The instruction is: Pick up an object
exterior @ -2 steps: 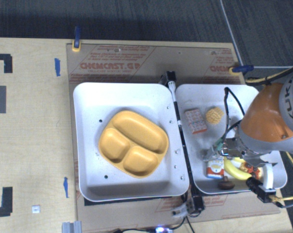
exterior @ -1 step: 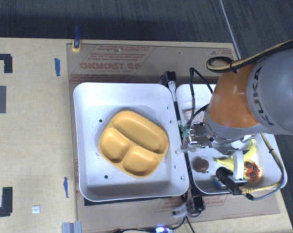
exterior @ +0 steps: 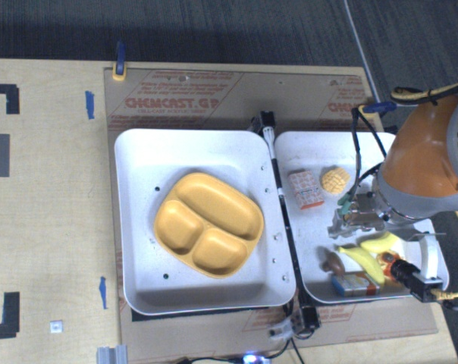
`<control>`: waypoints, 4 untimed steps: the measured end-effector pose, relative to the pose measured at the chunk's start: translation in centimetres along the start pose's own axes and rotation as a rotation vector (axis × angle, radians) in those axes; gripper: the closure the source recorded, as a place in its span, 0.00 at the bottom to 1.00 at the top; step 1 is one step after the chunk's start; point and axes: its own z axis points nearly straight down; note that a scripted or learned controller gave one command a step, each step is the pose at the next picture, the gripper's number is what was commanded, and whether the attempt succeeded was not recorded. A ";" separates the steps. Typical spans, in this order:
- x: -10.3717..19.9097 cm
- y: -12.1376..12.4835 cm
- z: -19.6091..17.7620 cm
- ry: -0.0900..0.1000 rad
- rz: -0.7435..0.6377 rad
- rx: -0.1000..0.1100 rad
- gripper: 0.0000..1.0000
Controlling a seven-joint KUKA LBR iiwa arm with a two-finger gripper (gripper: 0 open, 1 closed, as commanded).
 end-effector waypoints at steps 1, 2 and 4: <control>0.0 0.0 0.0 0.001 0.000 0.000 0.00; -3.0 0.0 9.9 0.001 0.000 -0.001 0.00; 4.0 3.8 0.0 0.003 -0.002 0.001 1.00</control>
